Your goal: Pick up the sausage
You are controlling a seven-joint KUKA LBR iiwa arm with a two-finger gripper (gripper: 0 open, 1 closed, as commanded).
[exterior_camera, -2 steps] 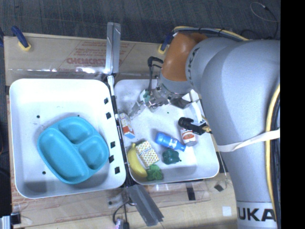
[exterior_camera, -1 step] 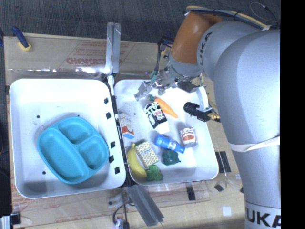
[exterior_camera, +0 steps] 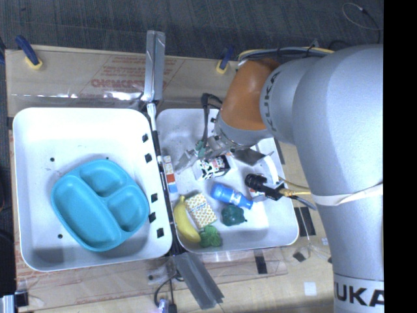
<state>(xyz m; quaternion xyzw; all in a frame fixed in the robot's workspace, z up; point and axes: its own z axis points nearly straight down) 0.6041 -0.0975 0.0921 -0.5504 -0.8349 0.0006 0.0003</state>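
Apparently I have the end effector low over the right bin's twelve-o'clock clutter; grip state unreadable.

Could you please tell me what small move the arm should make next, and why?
Probably a short lift straight up. The gripper sits low in the right bin, hiding what lies under it, and I cannot make out a sausage among the banana, blue bottle and broccoli nearer the front. Rising would show whether it caught anything.
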